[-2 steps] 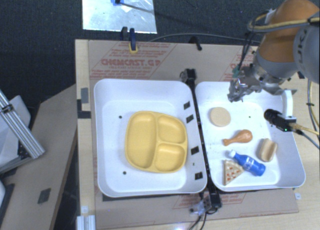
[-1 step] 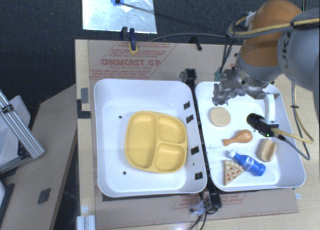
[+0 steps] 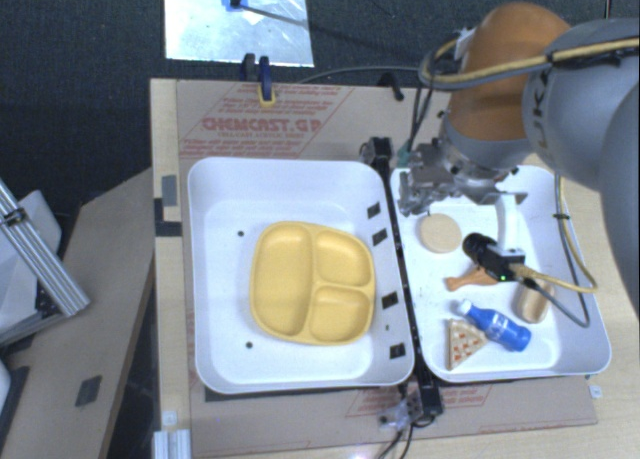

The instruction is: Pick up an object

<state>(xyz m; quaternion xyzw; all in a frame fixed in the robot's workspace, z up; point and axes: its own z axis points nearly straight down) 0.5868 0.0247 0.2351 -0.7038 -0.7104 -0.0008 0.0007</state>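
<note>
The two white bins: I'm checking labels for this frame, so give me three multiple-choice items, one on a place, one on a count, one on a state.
1. Where does the yellow plate lie?
A. in the left bin
B. in the right bin
C. on the cardboard behind the bins

2. How many compartments does the yellow plate have?
A. one
B. three
C. five

3. How is the blue bottle resting?
A. standing upright
B. lying on its side
C. hanging from the gripper

Answers:
1 A, the plate sits in the middle of the left bin.
2 B, its ridges divide it into one tall section and two smaller ones.
3 B, it lies flat on the right bin's floor beside the pizza slice, white cap pointing left.
</note>
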